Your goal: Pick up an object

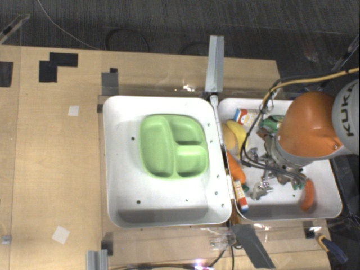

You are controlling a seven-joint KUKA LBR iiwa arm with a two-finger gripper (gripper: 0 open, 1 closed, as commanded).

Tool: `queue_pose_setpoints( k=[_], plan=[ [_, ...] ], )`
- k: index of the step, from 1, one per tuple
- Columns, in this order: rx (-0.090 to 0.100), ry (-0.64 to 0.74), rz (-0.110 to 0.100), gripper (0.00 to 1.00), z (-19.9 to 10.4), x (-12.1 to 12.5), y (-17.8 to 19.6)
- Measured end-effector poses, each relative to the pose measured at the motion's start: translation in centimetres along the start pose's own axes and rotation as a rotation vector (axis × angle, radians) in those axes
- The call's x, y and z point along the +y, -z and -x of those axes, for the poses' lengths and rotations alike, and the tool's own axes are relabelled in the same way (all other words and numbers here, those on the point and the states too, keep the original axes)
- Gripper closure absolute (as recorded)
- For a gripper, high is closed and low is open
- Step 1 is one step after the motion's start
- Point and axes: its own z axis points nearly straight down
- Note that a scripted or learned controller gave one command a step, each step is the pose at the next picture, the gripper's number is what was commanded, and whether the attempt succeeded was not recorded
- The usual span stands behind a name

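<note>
Two white bins sit side by side on the wooden bench, and the action is all in the right bin (332, 207), where the grey KUKA arm with its orange band (308, 125) hangs low over a jumble of small items. Its gripper (264, 185) is down among them near the bin floor, but whether it is spread or closed I cannot tell — cabling and the wrist hide too much. Candidates for the pick lie close by: a banana (235, 134) toward the back left, an orange carrot-like piece (237, 170) along the divider, a red-orange sausage-shaped item (307, 196) near the front right corner, and a small carton (242, 116) at the back. The left bin (121, 207) holds a green divided tray (171, 145), well apart from the arm. With things packed this tightly the risk, to my eye, is a nudge rather than a grasp — metal closing on bare plastic, or knocking a neighbour against the wall.
</note>
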Motion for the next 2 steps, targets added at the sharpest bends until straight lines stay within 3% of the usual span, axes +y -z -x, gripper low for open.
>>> queue_pose_setpoints(
  k=[1,2],
  plan=[
    [-0.004,0.462,-0.001,0.0,0.3,-1.3,0.0],
    [-0.018,0.462,-0.005,1.0,0.9,-1.1,1.4]
  ],
)
